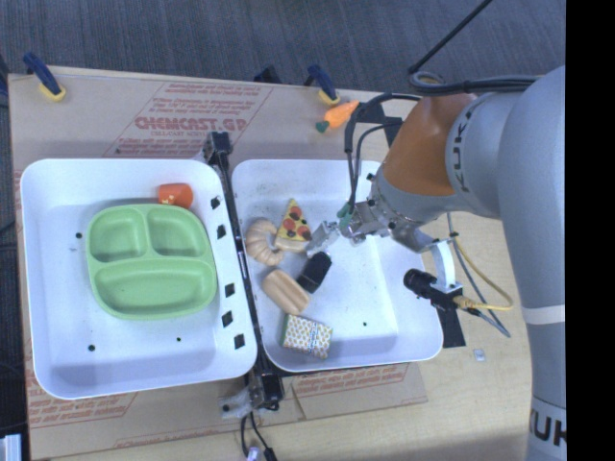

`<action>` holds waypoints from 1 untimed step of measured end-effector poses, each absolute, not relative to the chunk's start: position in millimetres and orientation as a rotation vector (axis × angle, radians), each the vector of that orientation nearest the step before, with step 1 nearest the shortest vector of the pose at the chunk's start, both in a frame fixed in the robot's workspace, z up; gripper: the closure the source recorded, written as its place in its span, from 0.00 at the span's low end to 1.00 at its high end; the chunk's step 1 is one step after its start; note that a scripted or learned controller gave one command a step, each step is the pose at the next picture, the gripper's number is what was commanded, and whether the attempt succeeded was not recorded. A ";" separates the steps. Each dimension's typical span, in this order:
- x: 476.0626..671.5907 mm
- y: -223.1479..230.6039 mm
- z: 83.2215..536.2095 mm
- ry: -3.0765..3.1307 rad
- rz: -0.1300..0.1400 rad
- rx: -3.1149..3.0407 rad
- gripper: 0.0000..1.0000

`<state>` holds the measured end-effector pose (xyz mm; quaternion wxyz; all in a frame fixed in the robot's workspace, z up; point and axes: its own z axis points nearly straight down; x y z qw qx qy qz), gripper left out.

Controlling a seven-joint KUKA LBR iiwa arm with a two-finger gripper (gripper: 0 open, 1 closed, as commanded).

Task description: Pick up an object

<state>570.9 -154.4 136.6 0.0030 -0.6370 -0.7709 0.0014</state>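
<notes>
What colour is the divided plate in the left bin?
Light green; the divided plate lies flat in the left bin, clear in the camera view.

One fixed camera sitting above the table (86, 89), looking down at a slant, taking in both bins (48, 286) at mid range; arm (500, 152) coming in from right.

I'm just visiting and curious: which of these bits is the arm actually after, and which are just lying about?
Could be picked, in the right bin by the gripper:
pizza slice
croissant
bread roll
black block
patterned box

Just lying about:
green divided plate and red-orange toy in the left bin
blue clamps
</notes>
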 end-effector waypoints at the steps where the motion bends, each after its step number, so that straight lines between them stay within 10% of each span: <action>1: 549.1 -96.9 91.5 -2.374 0.002 -2.052 0.00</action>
